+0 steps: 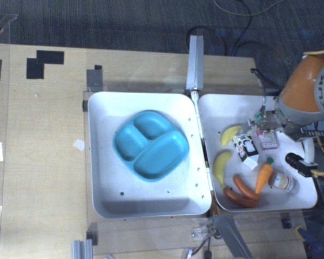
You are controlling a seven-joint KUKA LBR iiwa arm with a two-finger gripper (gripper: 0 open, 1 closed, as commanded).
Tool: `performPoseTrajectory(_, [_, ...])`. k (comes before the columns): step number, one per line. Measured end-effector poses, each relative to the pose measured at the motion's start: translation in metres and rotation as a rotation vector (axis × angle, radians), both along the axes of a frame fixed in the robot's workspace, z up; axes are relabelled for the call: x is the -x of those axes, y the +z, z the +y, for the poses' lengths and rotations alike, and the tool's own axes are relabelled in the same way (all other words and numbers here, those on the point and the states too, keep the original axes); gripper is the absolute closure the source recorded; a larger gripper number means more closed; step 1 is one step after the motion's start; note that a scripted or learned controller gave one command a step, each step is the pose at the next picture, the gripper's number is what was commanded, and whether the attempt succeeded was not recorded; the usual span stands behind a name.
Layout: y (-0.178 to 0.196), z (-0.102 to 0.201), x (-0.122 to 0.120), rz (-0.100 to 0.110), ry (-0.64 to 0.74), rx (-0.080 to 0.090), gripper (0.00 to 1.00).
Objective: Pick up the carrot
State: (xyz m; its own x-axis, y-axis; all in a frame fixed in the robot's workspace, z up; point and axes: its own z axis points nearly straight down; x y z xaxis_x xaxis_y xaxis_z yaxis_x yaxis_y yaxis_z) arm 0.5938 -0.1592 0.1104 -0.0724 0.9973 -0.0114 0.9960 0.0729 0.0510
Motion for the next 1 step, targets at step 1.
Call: performPoseTrajectory(1, [0.0007, 0.0009, 0.0464, -0.018, 0.022, 0.006, 0.0])
